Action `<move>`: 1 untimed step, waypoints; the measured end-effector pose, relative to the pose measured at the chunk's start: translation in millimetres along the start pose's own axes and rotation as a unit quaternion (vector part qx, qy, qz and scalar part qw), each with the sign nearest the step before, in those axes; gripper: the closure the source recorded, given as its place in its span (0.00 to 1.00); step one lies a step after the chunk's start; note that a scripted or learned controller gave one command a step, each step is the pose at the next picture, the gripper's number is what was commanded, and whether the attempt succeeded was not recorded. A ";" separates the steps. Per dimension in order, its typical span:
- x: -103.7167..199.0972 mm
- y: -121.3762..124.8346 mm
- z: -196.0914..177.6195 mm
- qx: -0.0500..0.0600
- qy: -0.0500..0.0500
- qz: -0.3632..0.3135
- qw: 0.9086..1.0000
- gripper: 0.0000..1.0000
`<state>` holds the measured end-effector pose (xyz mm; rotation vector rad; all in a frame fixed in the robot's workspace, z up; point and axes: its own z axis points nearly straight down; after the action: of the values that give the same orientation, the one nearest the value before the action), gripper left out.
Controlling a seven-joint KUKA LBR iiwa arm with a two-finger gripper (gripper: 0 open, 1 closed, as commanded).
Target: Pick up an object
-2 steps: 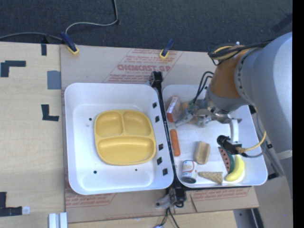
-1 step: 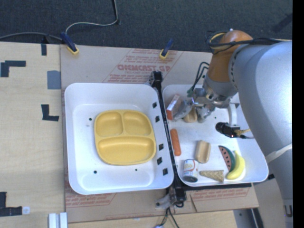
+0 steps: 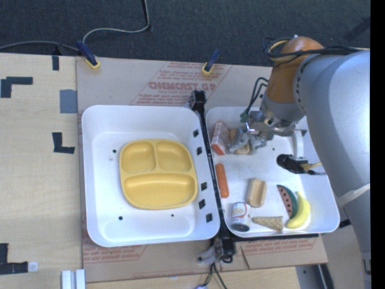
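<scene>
The bench (image 3: 36, 161) is pale wood with a brown cardboard sheet (image 3: 138, 83) laid over it, held at the far edge by two yellow-and-blue clamps (image 3: 89, 56). Beyond the far edge lies dark grey carpet (image 3: 198, 17) with a thin cable (image 3: 120, 27) trailing across it. Red print on the cardboard reads "CHEMCAST GP"; the smaller lines under it are too fine to read.

Two white bins sit side by side. The left bin (image 3: 96, 179) carries a yellow divided plate (image 3: 159, 174) at its centre. In the right bin (image 3: 325, 212), a carrot (image 3: 222, 180) lies along the left wall, a small can (image 3: 239, 216) stands by the near left corner, a pizza slice (image 3: 269, 223) and a banana (image 3: 300, 212) rest along the near wall, with a watermelon slice (image 3: 289, 200) and a bread piece (image 3: 257, 192) nearer the middle.

The gripper (image 3: 246, 142) sits low at the far left part of the right bin, amid a cluster of small items (image 3: 220, 138). I cannot tell how its fingers stand or whether anything is between them.
</scene>
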<state>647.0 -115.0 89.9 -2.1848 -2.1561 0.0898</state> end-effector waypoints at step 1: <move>15.6 -73.7 -163.8 -0.047 -0.005 -0.007 0.999 1.00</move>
<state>588.8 -100.0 259.8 -2.2218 -2.2249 -0.0006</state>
